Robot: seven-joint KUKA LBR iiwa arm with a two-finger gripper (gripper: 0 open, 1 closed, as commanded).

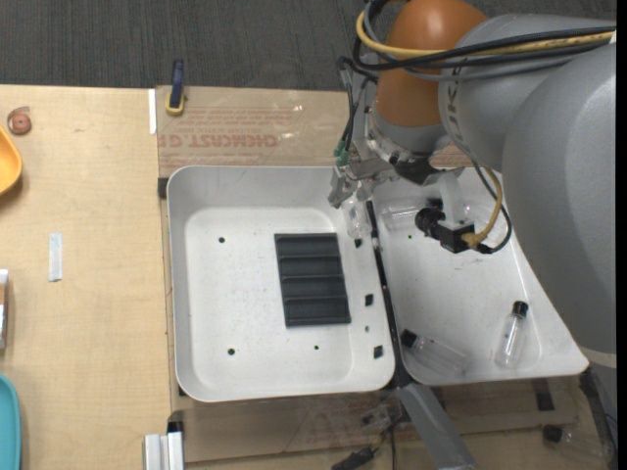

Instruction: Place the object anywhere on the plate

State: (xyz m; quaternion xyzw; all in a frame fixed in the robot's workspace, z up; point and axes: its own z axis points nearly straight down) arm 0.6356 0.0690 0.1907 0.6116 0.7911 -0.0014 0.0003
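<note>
- Arm (509, 116), grey w/ orange band, reaches in from the right; its wrist sits over the top of the divide between the two white bins.
- Tool (351, 202) hangs just above the left bin's upper-right corner, near the shared rim. Can't tell its state: the fingertips are small and blurred against the rim, and nothing shows between them.
- Left bin (196, 360): black ribbed plate (312, 280) lies flat near the centre, long side running top to bottom, well below-left of the tool.
- Right bin (460, 292): clear tube w/ black cap (510, 333) lies near the lower-right wall. A second clear piece (431, 351) lies by the lower-left corner. Both are well apart from the plate.
- Tabletop (88, 292) to the left: small pale strip (55, 258), orange item (6, 164) at the edge.
</note>
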